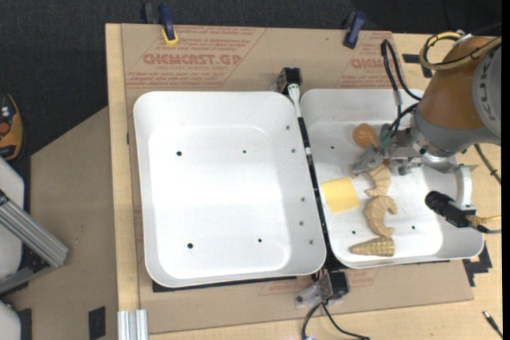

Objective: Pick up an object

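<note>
Several objects lie in the right bin (343,111). There is a brown round piece (365,134) at the back, a yellow block (339,195) near the divider, and a tan curled piece (381,215). A tan ridged cone (373,248) lies at the front. A small tan piece (380,184) sits in the middle. My gripper (384,167) hangs low over the bin's centre, just above that small tan piece and beside the brown one. Its grey fingers (363,165) stand spread, open, with nothing seen held between them.
The left bin (159,195) lies beside the right one, split from it by a dark ridge (307,163). The arm's orange band (450,91) and cables (394,76) cover the right bin's far right side. Blue clamps (166,21) hold the cardboard base at the back.
</note>
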